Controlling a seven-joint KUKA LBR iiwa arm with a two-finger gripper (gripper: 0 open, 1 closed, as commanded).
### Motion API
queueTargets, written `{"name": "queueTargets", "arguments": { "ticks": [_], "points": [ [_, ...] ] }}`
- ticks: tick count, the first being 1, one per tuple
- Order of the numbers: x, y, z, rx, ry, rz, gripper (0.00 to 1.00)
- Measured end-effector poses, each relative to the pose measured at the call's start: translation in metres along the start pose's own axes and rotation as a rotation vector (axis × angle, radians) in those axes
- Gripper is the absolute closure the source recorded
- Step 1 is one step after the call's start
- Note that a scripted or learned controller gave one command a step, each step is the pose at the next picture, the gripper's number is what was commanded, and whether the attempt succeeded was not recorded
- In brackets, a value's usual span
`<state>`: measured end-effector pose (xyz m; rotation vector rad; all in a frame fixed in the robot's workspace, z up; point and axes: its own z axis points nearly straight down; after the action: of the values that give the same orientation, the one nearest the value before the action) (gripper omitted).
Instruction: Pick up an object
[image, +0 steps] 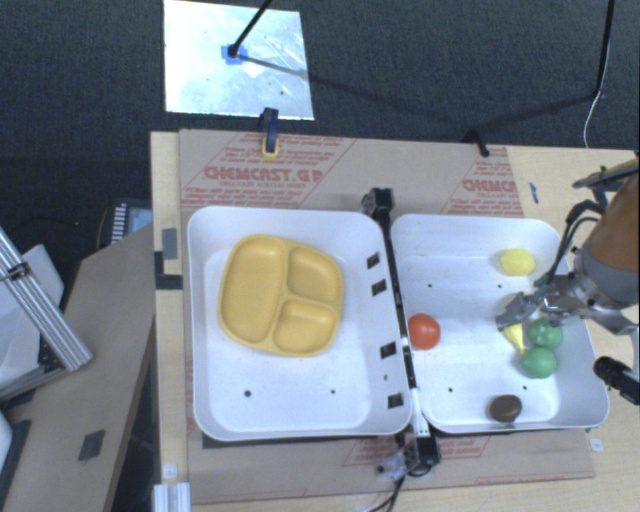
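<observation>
At right bin (470, 235), far right side: the jaws (528, 312) sit low over a tight cluster — two green balls (541, 348) and a yellow piece (515, 336) just beside them. Whether the jaws are apart or together cannot be told; the wrist hides them. Nothing visibly held.

Step, as judged: reach/descent onto the cluster, grasp not yet confirmed. Next move calls for closing on one item without nudging its neighbours, which touch or nearly touch, then a straight lift.

Other candidates in the same bin: yellow lemon (517, 262) near the back wall, red ball (424, 331) near the divider, brown lump (505, 407) near the front rim, all well apart.

Left bin (210, 400) holds a yellow divided tray (281, 294). Bins rest on a cardboard sheet (300, 165) on the tabletop; dark carpet behind, with a shiny foil square (200, 60).
</observation>
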<state>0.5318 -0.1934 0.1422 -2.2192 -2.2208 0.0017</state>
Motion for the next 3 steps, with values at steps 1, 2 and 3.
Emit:
{"name": "queueTargets", "arguments": {
  "ticks": [1, 2, 3],
  "points": [
    [0.000, 0.002, 0.050, -0.006, -0.002, 0.000, 0.00],
    [0.000, 0.002, 0.039, -0.006, -0.002, 0.001, 1.00],
    [0.002, -0.001, -0.006, -0.007, -0.002, -0.003, 1.00]
  ]
}}
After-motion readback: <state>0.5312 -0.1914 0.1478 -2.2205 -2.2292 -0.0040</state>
